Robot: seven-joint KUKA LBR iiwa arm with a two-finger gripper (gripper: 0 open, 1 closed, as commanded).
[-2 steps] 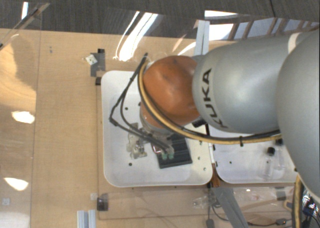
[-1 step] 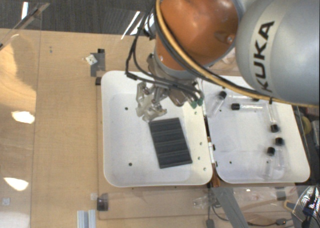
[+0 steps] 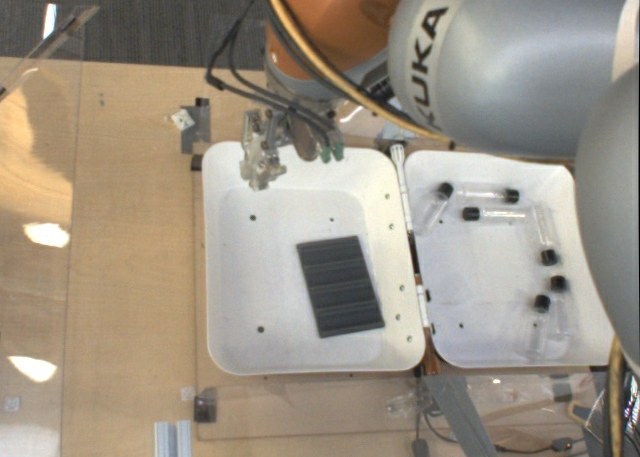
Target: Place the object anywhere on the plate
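Hand (image 3: 262, 160) over left bin's (image 3: 225, 345) far-left corner; whether released or clenched, impossible to tell. Dark plate (image 3: 340, 286) lying mid-bin, nearer and rightward of hand, long axis running near–far. Clear tubes (image 3: 478, 195) resting in right bin (image 3: 590, 350), well apart.

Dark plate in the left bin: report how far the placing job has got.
Done: nothing shows as placed; the dark ribbed plate lies bare in the left bin. In hand: the claw hangs over that bin's far-left corner, away from the plate, and I cannot tell whether it carries anything. Left: getting an object onto the plate; the clear black-capped tubes lie in the right bin.
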